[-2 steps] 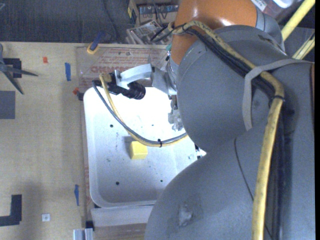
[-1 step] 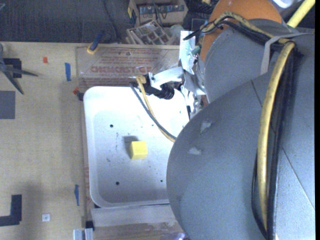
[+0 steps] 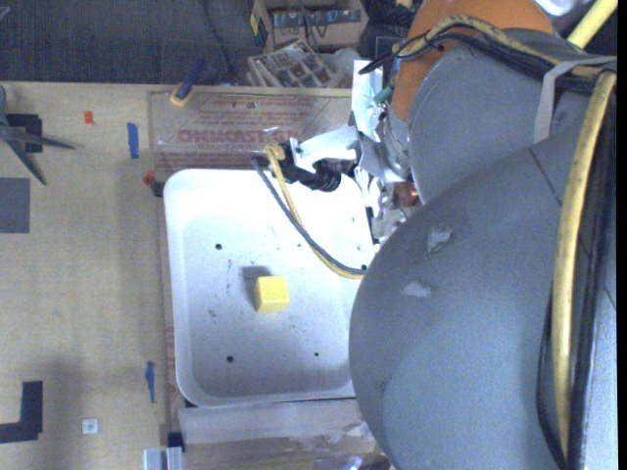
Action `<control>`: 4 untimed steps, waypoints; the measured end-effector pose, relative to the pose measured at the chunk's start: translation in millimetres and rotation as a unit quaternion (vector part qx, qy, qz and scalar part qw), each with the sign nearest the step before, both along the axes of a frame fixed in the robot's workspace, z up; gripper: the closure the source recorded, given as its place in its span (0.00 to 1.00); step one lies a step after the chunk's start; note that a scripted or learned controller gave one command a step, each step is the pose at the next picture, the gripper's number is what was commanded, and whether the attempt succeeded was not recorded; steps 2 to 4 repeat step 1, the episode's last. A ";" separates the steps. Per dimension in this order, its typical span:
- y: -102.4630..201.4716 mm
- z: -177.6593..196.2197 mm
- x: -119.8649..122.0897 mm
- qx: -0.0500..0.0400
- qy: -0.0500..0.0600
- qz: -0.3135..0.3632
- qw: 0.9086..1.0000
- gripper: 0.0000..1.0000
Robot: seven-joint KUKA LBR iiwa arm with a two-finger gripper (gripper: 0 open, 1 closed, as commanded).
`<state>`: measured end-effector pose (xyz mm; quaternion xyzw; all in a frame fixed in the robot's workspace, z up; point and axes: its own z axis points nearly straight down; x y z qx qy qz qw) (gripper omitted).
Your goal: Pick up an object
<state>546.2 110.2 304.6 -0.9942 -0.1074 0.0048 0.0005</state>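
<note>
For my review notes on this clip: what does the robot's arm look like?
The arm is a bulky, rounded casing in smooth grey. An orange band sits above the wrist, with thin dark cables running along its lower edge. A yellow cable runs along the arm's side.

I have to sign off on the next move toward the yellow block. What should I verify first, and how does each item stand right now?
1. Target in sight: the yellow block lies unobstructed on the floor of the white bin: ok.
2. Room to grasp: the block sits apart from the bin walls, and nothing touches it: ok.
3. Hand lined up: the hand is near the bin's right side, up and to the right of the block in the camera view, not above it: not ok.
4. Hand carries nothing: cannot tell.
</note>
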 end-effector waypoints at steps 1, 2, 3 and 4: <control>0.5 9.7 0.0 0.000 0.001 0.001 1.000 1.00; 0.5 9.7 0.0 0.000 0.001 0.001 1.000 1.00; 0.5 9.7 0.0 0.000 0.001 0.001 1.000 1.00; 0.5 9.7 0.0 0.000 0.001 0.001 1.000 1.00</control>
